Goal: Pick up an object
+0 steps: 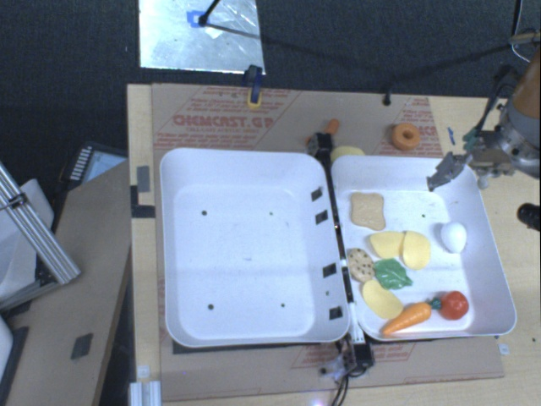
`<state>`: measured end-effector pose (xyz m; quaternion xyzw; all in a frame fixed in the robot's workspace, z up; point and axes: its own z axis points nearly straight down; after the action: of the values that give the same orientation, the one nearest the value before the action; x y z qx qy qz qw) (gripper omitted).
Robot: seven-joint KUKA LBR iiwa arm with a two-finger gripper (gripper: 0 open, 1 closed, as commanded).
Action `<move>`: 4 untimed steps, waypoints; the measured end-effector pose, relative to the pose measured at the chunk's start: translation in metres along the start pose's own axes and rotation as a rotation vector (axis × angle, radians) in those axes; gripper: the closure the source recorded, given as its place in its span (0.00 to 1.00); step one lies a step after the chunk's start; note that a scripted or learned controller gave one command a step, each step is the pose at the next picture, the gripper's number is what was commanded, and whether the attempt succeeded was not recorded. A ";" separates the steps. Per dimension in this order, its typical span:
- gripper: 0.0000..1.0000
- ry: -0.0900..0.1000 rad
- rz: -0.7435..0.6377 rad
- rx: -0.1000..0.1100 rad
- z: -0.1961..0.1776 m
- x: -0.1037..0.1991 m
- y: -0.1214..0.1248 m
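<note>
The right bin [494,265] holds several toy foods: a tan bread slice [368,210], a white egg [454,237], two yellow pieces [402,246], a cookie [361,265], a green leaf [391,273], another yellow piece [381,299], an orange carrot [406,315] and a red tomato [454,304]. My gripper [463,174] hangs over the bin's far right corner, above and behind the egg. It is open, with nothing between its fingers. Its left finger [442,173] points down toward the bin floor.
The left bin [182,227] lies beside the right one, joined by a black hinge strip [336,244]. Behind the bins on the bench sit a brown donut [407,136], a pale yellow object [347,152] and a small orange piece [333,126].
</note>
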<state>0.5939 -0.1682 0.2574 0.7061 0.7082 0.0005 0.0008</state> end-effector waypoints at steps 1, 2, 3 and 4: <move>0.00 0.000 -0.011 -0.015 -0.111 0.092 0.029; 1.00 -0.001 -0.005 -0.005 -0.115 0.086 0.027; 1.00 0.001 -0.002 -0.009 -0.224 0.088 -0.062; 1.00 0.001 -0.003 -0.003 -0.232 0.100 -0.101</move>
<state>0.4925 -0.0680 0.4895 0.7050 0.7092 0.0017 0.0015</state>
